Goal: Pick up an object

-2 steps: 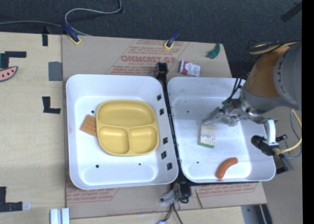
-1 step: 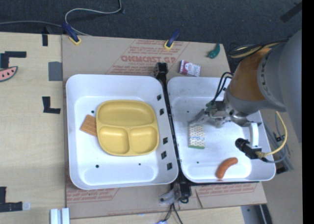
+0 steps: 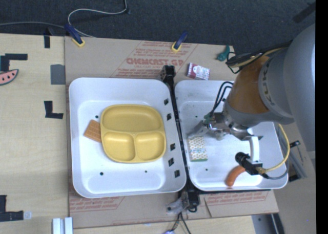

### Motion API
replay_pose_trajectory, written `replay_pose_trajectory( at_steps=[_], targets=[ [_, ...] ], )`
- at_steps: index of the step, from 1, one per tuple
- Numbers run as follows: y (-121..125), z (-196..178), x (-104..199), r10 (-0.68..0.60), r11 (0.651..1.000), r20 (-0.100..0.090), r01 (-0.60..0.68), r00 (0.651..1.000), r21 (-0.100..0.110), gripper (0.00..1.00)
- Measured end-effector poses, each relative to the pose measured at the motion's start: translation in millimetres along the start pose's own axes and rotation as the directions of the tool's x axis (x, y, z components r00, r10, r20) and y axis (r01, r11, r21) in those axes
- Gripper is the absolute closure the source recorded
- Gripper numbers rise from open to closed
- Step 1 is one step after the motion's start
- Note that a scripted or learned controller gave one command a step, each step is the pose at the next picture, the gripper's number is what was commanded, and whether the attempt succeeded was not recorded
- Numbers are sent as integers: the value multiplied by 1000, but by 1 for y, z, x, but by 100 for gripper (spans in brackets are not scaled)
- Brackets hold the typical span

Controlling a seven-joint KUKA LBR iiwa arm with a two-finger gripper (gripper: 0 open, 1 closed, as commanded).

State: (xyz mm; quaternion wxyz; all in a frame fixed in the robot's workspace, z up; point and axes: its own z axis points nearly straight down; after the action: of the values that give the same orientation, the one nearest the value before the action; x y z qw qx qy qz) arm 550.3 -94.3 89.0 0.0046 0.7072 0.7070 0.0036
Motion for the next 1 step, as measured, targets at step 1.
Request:
replay_pose_trajectory(
  at_steps=[1],
  targets=[
    [2, -12, 2, 0, 1000, -4, 0, 1000, -4, 100]
  ],
)
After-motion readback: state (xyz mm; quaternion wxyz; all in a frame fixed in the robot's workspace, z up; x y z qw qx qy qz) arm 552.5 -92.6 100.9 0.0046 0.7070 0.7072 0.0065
